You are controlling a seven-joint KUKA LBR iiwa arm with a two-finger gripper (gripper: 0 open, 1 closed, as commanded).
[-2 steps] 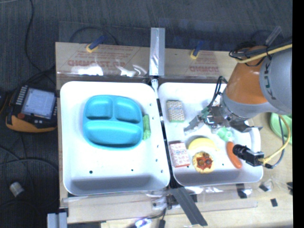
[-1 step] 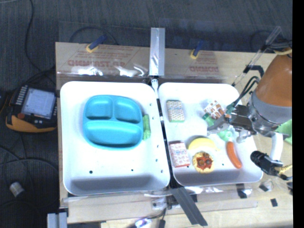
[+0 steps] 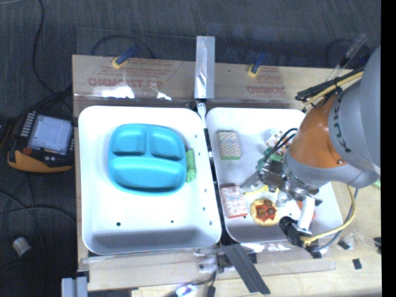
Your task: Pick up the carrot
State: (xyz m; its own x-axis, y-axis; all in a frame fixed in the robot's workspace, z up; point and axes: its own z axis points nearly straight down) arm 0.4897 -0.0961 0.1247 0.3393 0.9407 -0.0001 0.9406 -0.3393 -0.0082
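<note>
The claw (image 3: 274, 189) hangs low over the middle of the right bin (image 3: 247, 121), close above a toy pizza slice (image 3: 265, 210). The wrist hides it from above, so I cannot tell whether it is apart or together, and nothing can be seen held in it. The carrot (image 3: 312, 214) is most likely the small orange-red sliver at the near right of that bin, half covered by the arm's hardware, so its lie is hard to read. To do this step well, the claw should probably shift toward that sliver and away from the pizza slice. It should then line up across the carrot's narrow width and come down clear of the bin wall and the yellow cable looping there. A pink packet (image 3: 233, 202) lies just beside the pizza slice, and a patterned packet (image 3: 228, 144) sits further back. The left bin (image 3: 142, 224) holds a blue divided plate (image 3: 148, 156) with a green piece (image 3: 190, 164) at its edge. Both bins sit on a brown counter (image 3: 148, 73) with clamps at the back, over dark carpet strewn with cables, and a handheld screen unit (image 3: 46, 138) lies to the left
</note>
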